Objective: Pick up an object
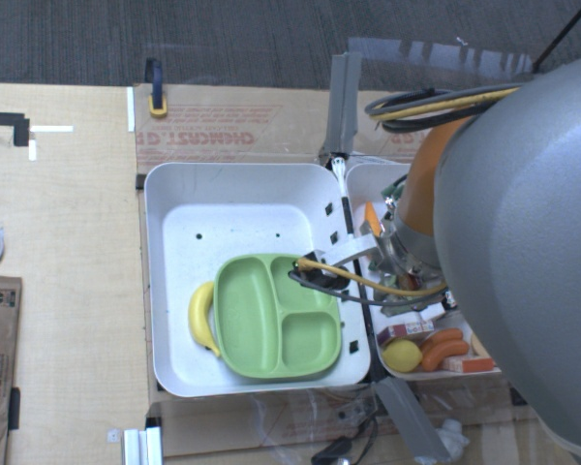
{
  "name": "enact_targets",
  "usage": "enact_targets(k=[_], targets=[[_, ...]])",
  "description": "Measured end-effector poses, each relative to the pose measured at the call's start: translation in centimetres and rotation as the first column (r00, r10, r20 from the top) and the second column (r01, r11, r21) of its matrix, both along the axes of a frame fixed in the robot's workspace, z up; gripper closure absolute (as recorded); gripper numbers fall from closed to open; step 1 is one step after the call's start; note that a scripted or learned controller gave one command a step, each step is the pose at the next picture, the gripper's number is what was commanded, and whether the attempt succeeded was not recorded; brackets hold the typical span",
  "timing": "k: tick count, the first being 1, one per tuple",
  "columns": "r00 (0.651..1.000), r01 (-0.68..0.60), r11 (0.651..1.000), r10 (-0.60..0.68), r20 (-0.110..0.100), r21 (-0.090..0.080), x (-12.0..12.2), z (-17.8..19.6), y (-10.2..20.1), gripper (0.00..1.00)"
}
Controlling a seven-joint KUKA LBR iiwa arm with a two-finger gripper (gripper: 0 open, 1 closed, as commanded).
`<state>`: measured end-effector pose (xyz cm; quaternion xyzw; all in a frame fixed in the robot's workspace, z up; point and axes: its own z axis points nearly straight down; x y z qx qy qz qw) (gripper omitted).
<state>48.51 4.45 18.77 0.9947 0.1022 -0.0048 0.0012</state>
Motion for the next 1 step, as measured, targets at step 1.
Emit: enact_targets(k=[1], targets=[[1.000, 0.008, 1.000, -0.008, 0.003, -0.001, 1.22, 1.33, 6.18, 1.00]])
